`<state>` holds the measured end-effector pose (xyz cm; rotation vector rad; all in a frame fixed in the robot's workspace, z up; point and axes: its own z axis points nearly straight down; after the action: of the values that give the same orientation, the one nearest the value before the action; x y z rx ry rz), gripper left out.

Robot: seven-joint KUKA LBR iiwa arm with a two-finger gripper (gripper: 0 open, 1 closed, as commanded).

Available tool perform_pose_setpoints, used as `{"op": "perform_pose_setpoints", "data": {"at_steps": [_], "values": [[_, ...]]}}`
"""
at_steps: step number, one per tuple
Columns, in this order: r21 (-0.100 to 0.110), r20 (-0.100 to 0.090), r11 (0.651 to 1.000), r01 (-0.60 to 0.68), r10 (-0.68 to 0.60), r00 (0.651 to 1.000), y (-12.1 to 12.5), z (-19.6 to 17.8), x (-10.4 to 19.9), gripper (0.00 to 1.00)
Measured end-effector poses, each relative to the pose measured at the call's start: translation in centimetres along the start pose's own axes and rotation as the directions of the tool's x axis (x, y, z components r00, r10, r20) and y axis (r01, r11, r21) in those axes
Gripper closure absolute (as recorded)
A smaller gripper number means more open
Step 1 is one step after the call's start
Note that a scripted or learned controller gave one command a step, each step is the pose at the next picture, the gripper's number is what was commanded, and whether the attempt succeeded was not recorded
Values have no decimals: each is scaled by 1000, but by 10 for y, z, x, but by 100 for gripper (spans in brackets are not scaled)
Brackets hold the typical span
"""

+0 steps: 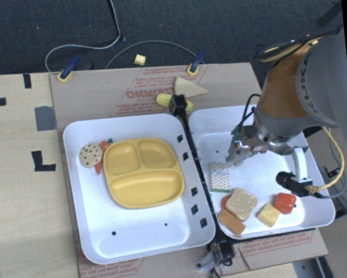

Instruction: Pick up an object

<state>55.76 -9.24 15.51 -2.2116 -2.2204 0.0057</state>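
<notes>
Two white bins: the left bin (81, 194) and the right bin (320, 212). One yellow tray (143, 172), one cookie (89, 154) and one small orange-red piece (104, 146) in the left. One patterned square (220, 176), one toast slice (241, 203), one orange block (230, 222), one yellow block (268, 215) and one red piece (284, 202) in the right.

A robot lab: clamped cardboard (155, 85) under white bins (79, 176), taped bench markers (40, 161).

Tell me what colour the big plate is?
Yellow. The plate shows best in the camera view, in the left bin.
</notes>
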Motion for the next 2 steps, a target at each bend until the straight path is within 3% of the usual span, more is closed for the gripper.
{"op": "perform_pose_setpoints", "data": {"at_steps": [1, 2], "values": [[-6, 3, 1000, -3, 3, 1000, 2, -4, -3, 0], [-4, 4, 1000, -2, 2, 1000, 19, 65, -3, 0]]}}
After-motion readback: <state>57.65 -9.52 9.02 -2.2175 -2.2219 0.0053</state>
